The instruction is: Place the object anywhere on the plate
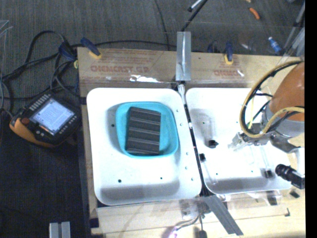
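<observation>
The dark grey ribbed rectangular block (144, 130) is seen lying on the light blue square plate (169, 133), so placement is judged done. The gripper (247, 142) is held well right of the plate; whether it is spread cannot be told. Only withdrawal is called for.

Light was even and fairly bright, with the white bins (143, 182) near glare. Soft shadows pooled along their 6 o'clock walls. The picture was grainy and slightly soft, darker toward 9 o'clock.
</observation>
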You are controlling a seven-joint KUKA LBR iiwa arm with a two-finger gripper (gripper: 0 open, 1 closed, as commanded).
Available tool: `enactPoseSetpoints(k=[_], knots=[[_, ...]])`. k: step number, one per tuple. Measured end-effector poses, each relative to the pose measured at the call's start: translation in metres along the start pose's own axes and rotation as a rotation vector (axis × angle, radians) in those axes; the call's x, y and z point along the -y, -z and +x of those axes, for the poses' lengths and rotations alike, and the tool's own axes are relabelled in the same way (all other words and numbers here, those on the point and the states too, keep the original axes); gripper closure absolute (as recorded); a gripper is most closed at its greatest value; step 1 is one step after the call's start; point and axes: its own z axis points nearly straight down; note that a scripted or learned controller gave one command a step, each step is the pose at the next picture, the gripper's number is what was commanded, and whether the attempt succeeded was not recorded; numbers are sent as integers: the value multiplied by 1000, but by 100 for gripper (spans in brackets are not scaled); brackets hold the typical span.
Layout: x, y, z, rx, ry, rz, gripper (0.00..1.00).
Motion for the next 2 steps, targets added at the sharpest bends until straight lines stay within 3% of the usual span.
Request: enactPoseSetpoints(k=[1,2], knots=[[0,0,0,0,0,0,0],[2,-6,82,0,-20,3,0]])
